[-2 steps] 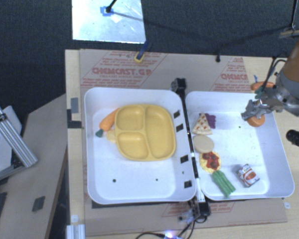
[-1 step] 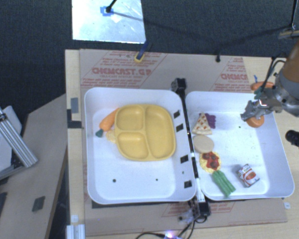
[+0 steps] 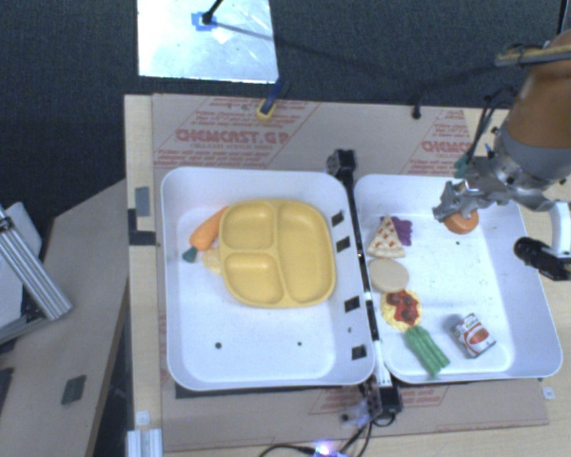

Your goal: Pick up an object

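Toward the back of the right bin [image 3: 538, 322], a small orange round object [image 3: 462, 222] is sitting on the white floor, directly under the gripper [image 3: 460, 204]; whether the tool is touching it or merely hanging just above it is hard to say from this slant, and how the tool is set I cannot tell. Reaching in from the right, the grey arm [image 3: 552, 93] is bending down over the bin's far corner, its orange band above the wrist, the wrist tilting toward the bin's middle. Nearer the divider, a pizza slice [image 3: 387, 239] is lying beside a purple piece [image 3: 403, 228]; a round tan disc [image 3: 389, 274], a red-and-yellow item [image 3: 402, 307], a green vegetable [image 3: 426, 348] and a small can [image 3: 472, 334] are trailing toward the front. Beside it, the left bin [image 3: 200, 350] is holding a yellow divided tray [image 3: 274, 252], with a carrot [image 3: 207, 228] lying at its left edge.
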